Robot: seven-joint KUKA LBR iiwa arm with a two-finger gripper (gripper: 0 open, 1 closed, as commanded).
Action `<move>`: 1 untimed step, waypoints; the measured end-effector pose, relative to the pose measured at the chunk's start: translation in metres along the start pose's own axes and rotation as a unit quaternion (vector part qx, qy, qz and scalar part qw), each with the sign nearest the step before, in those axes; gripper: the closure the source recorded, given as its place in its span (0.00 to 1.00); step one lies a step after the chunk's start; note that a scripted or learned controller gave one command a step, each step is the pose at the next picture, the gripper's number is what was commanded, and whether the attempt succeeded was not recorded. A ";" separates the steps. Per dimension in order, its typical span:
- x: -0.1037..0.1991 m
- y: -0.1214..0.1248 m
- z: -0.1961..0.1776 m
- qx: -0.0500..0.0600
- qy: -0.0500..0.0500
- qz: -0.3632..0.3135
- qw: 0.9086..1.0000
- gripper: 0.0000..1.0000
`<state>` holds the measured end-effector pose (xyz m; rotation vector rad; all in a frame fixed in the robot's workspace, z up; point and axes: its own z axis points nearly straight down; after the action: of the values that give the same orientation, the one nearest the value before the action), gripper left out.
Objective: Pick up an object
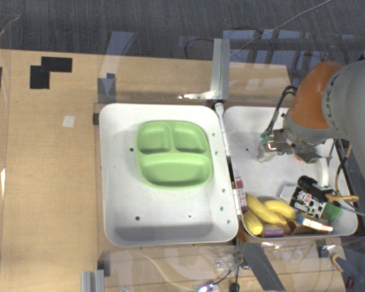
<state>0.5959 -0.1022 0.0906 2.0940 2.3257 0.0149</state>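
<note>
My gripper (266, 149) hangs over the upper middle of the right bin (249, 117), on the grey arm with its orange band (313, 96). Whether anything sits between its fingers cannot be made out. Along the right bin's near edge lie yellow bananas (269, 213), a purple piece (272, 230), a black and white patterned item (308, 202), a marker-like stick (316, 225) and a green bristly thing (333, 212). All of them lie below and to the right of the gripper, apart from it.
The left bin (115, 181) holds a green divided plate (173, 152). A metal post (218, 69) stands behind the gap between the bins. Cables run along the arm on the right. Black marks (48, 70) sit on the wooden bench at far left.
</note>
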 end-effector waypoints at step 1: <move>-0.002 -0.001 0.000 0.000 -0.001 0.001 1.000 0.00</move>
<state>0.5955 -0.1038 0.0906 2.0945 2.3228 0.0132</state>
